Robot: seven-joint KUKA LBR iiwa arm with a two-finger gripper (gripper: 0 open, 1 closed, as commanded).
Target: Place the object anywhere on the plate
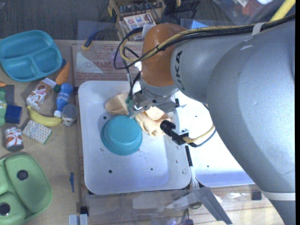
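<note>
From my remote seat I see the left bin [93, 163] holding a blue bowl [122, 135], mouth down, and a crumpled tan cloth [149, 121] just beside it at the bowl's two o'clock. The cloth runs in a loose band from about ten o'clock to four o'clock, one lobe [116, 104] poking out at the arm's left, the rest bunched toward the divider between the bins. The gripper [140, 103] hangs right over the cloth's middle, under the orange band [157, 55], and the wrist hides it, so I cannot tell how its fingers stand or whether they touch the fabric. The arm's grey bulk covers most of the right bin [220, 172].

Outside the bins, at nine o'clock from the bowl, lie a banana [43, 117], a blue bottle [63, 97], a small carton [40, 93] and a grey can [69, 114]. A blue divided plate [30, 55] sits at the far ten o'clock corner, well apart from the cloth. A green tray [21, 186] fills the seven o'clock corner. An orange carrot-like piece [63, 73] lies between the plate and the bin. The bowl stands between the cloth and the bin's near side.
</note>
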